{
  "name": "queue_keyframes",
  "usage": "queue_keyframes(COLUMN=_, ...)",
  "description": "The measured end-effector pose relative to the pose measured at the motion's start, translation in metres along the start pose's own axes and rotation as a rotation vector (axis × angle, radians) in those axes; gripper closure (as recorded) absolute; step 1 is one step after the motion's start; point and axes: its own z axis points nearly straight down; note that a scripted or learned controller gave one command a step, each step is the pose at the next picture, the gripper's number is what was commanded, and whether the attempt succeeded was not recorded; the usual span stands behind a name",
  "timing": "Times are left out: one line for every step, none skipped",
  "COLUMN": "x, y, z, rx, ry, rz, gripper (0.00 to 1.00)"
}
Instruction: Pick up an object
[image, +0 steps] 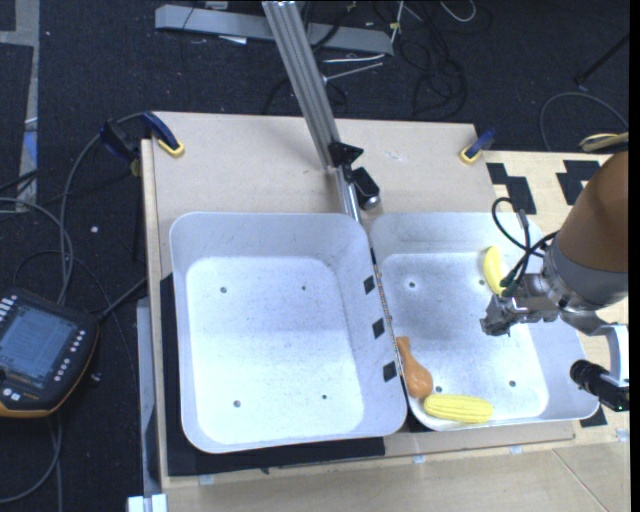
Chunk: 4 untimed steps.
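Yellow banana (492, 268) lies just up-left of the gripper (497, 325) in the right bin (440, 240); its grip state cannot be told.

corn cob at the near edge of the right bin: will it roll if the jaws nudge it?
Probably. The corn cob looks like a rounded cylinder lying on its side, so a sideways push would likely roll it. It sits by the right bin's near wall, which may stop it. Its bumpy surface might give some grip; it looks like light plastic.

Corn cob (459, 408) and spoon (413, 371) in right bin (437, 243).
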Motion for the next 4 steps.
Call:
queue_keyframes(x=0.057, y=0.019, z=-0.010, rx=0.004, ry=0.002, rz=-0.004, gripper=1.00)
queue_keyframes(x=0.117, y=0.030, z=-0.009, rx=0.005, ry=0.002, rz=-0.005, gripper=1.00)
queue_keyframes(x=0.172, y=0.050, z=-0.011, rx=0.005, ry=0.002, rz=-0.005, gripper=1.00)
queue_keyframes(x=0.225, y=0.059, z=-0.010, rx=0.005, ry=0.002, rz=-0.004, gripper=1.00)
